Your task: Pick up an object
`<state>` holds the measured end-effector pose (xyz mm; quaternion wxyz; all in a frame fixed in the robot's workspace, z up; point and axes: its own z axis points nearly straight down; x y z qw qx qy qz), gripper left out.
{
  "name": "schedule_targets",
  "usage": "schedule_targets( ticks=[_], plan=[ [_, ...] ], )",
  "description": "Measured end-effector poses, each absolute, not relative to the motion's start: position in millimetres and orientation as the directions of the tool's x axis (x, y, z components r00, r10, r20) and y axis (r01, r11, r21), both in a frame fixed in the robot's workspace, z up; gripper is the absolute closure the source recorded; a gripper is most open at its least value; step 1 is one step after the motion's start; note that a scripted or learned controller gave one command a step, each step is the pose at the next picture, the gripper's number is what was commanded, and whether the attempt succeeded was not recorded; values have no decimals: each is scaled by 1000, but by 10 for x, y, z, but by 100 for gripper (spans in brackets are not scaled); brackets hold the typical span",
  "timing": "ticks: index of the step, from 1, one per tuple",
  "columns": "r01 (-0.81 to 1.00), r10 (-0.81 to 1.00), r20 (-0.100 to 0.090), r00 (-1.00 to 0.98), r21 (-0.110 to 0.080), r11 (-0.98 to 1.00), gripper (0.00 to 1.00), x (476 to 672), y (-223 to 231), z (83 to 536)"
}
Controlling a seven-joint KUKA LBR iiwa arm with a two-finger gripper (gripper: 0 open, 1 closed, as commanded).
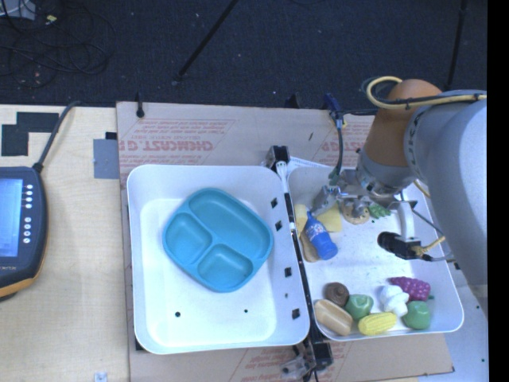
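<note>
Pincer point(355, 207) low in right bin point(449, 313), far end; open or closed: cannot tell. One blue bottle point(320, 238) lies just left of it, beside divider. Near edge, well apart from pincer: one hot dog point(333, 317), one corn point(377, 322), one donut point(337, 294), grapes point(409, 286). Left bin point(151, 309): one blue plate point(217, 238).

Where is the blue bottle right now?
The blue bottle lies in the right bin, up against the divider between the two bins, beside a pale yellow piece and well above the hot dog.
</note>
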<state>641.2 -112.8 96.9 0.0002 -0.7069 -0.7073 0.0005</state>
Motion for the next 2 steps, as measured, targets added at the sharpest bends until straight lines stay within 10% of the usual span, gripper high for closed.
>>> schedule_targets(
  ticks=[1,2],
  plan=[
    [1000,1000,-19,3,3,-3,0,6445,-925,908],
    [1000,1000,-7,-1,1,1,100,6452,-874,979]
  ],
)
